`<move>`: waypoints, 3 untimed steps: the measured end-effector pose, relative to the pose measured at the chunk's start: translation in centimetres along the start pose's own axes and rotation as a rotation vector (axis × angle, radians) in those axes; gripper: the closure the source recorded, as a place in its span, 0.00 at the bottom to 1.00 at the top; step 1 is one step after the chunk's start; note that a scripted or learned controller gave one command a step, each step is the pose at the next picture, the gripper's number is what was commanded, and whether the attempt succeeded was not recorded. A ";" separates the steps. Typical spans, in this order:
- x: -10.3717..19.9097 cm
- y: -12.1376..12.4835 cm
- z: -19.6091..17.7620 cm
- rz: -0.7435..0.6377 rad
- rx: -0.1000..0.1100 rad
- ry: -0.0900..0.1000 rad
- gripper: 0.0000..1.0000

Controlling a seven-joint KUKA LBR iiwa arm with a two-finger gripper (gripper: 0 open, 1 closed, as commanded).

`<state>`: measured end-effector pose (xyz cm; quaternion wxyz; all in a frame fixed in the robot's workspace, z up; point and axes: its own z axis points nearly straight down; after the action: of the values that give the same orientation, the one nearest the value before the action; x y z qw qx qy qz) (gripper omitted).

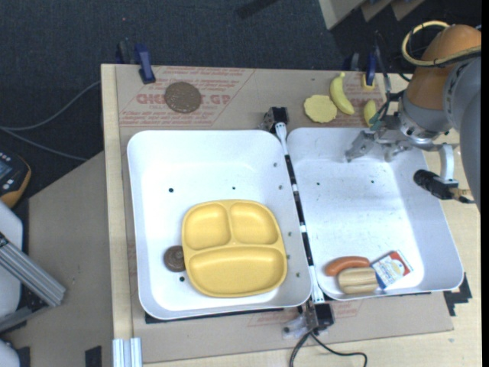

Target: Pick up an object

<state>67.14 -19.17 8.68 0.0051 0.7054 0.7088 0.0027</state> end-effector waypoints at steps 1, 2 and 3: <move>-3.1 -13.2 -0.9 0.009 0.018 0.012 0.00; -1.9 -19.6 0.1 0.008 0.018 0.006 0.00; -1.9 -19.2 -1.0 0.006 0.008 0.002 1.00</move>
<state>47.96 -21.18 9.47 0.0015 0.7077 0.7065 0.0004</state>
